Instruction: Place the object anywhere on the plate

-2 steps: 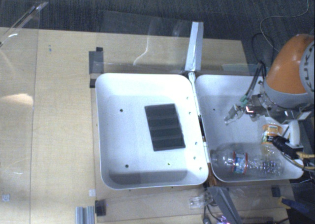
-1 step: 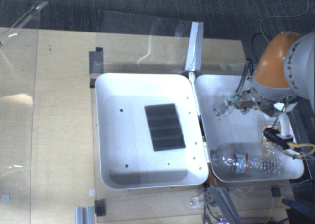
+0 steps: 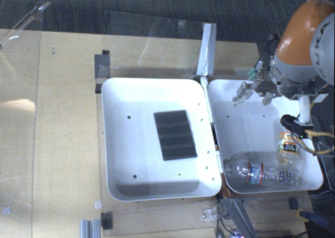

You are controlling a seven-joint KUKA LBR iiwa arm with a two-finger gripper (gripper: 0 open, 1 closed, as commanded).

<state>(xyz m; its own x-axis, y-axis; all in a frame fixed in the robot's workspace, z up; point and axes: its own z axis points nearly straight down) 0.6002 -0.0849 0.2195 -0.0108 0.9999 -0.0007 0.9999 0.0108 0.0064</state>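
The claw (image 3: 253, 92) hangs spread open, grasping nothing, over the upper part of the right bin (image 3: 246, 132). A clear plastic bottle (image 3: 261, 171) (lying on its side) rests along that bin's lower edge, while the dark plate (image 3: 175, 134) sits mid-frame in the left bin (image 3: 125, 143).

a grey arm with an orange band (image 3: 301, 35) reaches in over the right white bin (image 3: 238, 137), its gripper (image 3: 254, 91) hanging above that bin's far end. below it a clear plastic bottle (image 3: 261, 171) lies on its side. left of the gripper, the other bin (image 3: 120, 143) holds a dark ridged plate (image 3: 175, 134).
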